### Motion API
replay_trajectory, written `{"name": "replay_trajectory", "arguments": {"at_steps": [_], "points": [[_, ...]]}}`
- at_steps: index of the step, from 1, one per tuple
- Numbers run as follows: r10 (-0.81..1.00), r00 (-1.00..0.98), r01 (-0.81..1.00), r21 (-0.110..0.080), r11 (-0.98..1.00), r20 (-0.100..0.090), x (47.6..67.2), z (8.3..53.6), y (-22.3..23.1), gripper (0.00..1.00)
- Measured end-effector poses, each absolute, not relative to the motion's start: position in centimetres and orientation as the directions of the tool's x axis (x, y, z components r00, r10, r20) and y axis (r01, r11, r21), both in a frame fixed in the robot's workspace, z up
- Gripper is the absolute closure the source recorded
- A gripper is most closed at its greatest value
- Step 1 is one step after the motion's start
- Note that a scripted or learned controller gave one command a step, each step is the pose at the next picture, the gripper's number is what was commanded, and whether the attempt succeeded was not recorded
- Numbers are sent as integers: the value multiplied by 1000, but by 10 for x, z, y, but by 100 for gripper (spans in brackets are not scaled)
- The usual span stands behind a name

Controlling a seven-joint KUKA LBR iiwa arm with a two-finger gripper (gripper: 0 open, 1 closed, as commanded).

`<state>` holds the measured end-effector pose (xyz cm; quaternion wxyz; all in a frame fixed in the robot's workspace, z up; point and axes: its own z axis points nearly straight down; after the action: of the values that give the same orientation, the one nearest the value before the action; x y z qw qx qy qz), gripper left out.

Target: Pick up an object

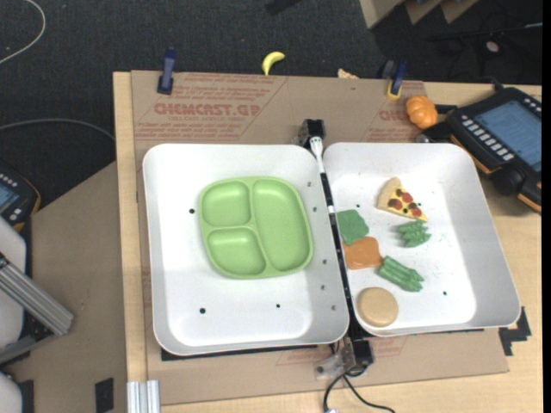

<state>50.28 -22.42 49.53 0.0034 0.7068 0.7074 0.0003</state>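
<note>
Lying in the right shallow white bin [456, 231] on the desk, the toy foods cluster near its left wall: a triangular pizza slice [399, 200], an orange block [362, 253], a long green bean pod [400, 274] angled down-right, and a round tan cookie [377, 306]. I cannot tell the end effector's state.

left bin [172, 308]: green tray [255, 227] | right bin [465, 299]: pizza slice [399, 200], round cookie [377, 306]

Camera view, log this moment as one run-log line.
left bin: green divided plate | right bin: pizza slice, round cookie, orange block, green pieces | nothing picked
</note>
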Motion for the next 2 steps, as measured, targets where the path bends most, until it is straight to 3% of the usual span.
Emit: {"name": "replay_trajectory", "arguments": {"at_steps": [1, 2], "points": [[1000, 1, 1000, -15, -1, 6, 477, 342, -199, 100], [1000, -4, 1000, -12, 4, 6, 478, 232, -152, 100]]}}
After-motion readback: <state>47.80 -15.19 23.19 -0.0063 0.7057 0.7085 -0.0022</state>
